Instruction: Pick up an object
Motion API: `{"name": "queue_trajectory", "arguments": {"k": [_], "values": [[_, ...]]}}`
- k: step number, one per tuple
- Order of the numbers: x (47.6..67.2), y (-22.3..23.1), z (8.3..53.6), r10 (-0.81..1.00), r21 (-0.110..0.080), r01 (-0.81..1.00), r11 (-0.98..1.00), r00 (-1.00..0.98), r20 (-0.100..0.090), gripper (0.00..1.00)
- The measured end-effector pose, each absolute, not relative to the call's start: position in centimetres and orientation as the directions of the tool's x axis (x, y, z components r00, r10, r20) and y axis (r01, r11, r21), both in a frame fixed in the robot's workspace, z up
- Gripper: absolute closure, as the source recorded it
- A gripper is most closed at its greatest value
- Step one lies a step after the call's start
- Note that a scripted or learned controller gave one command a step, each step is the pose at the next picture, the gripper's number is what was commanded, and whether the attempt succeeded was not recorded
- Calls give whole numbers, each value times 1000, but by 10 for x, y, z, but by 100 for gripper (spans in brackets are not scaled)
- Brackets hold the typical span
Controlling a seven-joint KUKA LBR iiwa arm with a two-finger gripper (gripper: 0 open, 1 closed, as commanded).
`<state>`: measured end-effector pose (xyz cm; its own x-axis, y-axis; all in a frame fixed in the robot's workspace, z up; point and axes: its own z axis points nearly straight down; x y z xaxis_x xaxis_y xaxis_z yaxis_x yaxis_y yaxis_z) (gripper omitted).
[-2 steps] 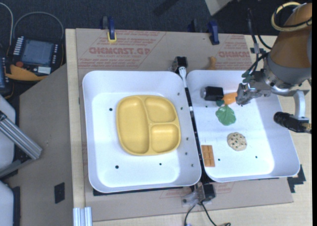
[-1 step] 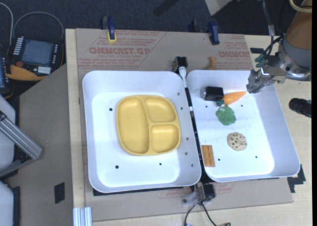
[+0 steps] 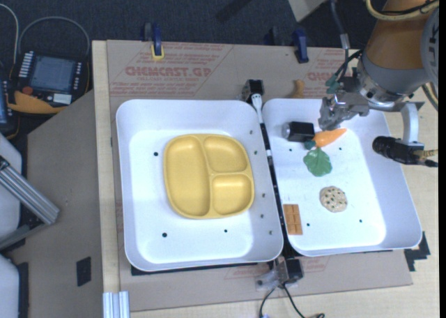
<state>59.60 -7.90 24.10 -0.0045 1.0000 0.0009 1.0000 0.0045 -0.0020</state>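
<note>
You are seeing the approach step: the jaws, their state impossible to tell, are hovering over the carrot in the right bin; next, descend and clench squarely.

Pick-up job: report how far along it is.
Done: the arm has reached over the right bin, with the gripper low at the carrot. In hand: nothing visibly lifted; the carrot looks to lie on the bin floor. Left: grasping and raising it. The green piece, cookie and black block lie untouched.
</note>
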Motion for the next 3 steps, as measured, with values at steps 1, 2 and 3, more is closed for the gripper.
{"name": "queue_trajectory", "arguments": {"k": [1, 2, 3], "values": [[611, -19, 230, 1000, 0, 1000, 6, -6, 1, 100], [619, 35, 217, 1000, -1, 1000, 6, -6, 2, 100], [634, 88, 211, 1000, 2, 1000, 5, -5, 1, 100]]}}
